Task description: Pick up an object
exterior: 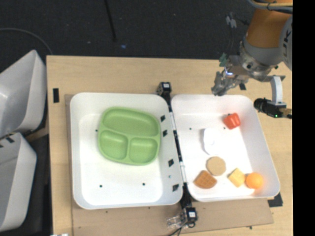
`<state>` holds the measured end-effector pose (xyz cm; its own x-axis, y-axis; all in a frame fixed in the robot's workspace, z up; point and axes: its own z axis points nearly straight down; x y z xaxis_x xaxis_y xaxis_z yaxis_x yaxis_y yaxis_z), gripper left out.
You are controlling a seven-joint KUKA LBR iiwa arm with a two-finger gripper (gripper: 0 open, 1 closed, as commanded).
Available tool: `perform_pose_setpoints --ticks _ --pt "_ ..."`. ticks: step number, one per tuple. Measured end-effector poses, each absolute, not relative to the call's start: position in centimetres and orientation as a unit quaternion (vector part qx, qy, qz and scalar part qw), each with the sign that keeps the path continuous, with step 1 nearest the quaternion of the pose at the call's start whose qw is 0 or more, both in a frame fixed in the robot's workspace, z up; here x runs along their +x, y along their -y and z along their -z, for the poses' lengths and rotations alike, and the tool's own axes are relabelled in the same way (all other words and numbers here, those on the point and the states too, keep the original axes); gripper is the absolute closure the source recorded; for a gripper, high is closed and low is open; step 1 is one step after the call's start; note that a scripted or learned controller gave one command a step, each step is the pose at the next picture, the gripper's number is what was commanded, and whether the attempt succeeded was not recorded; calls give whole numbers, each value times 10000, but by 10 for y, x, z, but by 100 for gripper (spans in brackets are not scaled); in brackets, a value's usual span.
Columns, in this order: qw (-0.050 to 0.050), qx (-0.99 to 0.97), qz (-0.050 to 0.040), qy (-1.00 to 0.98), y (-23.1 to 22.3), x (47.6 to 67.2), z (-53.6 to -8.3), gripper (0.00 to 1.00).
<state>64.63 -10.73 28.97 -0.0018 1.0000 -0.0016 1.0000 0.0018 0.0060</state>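
end effector: the end effector (225, 84) hangs over the far rim of the right bin (263, 132); I cannot tell its state, because it is small and dark here, and nothing is seen in it.
candidates: the task names no special object; the right bin holds a red piece (232, 120), a white flat piece (209, 139), a round tan disc (215, 165), a brown wedge (205, 180), a yellow block (236, 177) and an orange ball (254, 180).
nearest object: the red piece, near the far right corner, well apart from the others.
handling: all look like small toy food, probably light, stiff and smooth, so a little slippery.
where to hold: I would take the red piece across its narrow sides; the ball may roll away, and the disc and white piece lie flat, hard to pinch.
crowding: disc, wedge, block and ball lie close together near the front wall.
left bin: the left bin (83, 181) holds a green divided tray (129, 135), matt plastic with round corners.
surface: pale wood surface (59, 77) under both bins.
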Motion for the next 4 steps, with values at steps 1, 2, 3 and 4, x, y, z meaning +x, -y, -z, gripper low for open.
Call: perform_pose_setpoints --ticks 1,2,3,4 --pt "-1 7054 1 -7088 67 627 -290 100" --pt "0 7052 0 -7090 18 620 -279 100" --pt "-12 7049 7 -7093 -30 593 -261 100" --pt "-8 7045 -4 -7097 -80 576 -264 100"
